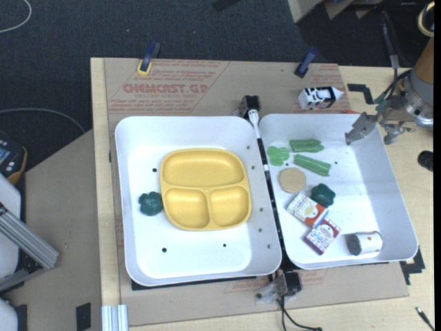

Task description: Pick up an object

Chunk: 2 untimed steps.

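The right bin [389,185] holds a round light green piece [278,155], two long green vegetables [306,145] [311,163], a tan disc [292,180], a dark green lump [322,194], two red-and-white packets [306,209] [322,236] and a small can [364,243] lying on its side. My gripper [374,132] hangs over the bin's far right corner, open, with nothing between its fingers. It is well to the right of the green vegetables and apart from every object.
The left bin [131,185] holds a yellow three-part tray [204,187] and a dark green broccoli piece [150,203] beside it. A small black-and-white toy [320,96] lies on the board behind the right bin. Clamps [147,58] [306,62] grip the board's far edge.
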Motion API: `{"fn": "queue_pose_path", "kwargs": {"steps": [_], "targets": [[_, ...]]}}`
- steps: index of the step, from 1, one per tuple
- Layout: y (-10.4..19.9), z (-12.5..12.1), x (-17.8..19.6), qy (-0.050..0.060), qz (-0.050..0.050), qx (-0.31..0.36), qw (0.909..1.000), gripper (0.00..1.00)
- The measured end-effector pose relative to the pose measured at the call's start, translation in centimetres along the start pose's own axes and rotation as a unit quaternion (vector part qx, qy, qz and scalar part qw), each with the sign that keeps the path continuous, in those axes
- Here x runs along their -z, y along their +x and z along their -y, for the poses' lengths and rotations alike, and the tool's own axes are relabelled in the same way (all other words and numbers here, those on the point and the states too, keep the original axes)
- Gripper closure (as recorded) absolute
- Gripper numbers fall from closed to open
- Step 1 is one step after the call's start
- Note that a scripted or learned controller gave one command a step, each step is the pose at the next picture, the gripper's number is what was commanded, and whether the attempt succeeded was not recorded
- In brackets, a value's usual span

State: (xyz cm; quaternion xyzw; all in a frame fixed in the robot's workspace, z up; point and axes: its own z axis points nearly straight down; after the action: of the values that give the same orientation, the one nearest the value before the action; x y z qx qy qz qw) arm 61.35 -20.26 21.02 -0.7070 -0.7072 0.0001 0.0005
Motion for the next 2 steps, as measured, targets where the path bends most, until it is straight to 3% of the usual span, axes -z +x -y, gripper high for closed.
{"fn": "queue_pose_path", "kwargs": {"steps": [2], "targets": [[-0.5, -0.7, -11.0, 0.002, -0.001, 0.001, 1.0, 0.0]]}}
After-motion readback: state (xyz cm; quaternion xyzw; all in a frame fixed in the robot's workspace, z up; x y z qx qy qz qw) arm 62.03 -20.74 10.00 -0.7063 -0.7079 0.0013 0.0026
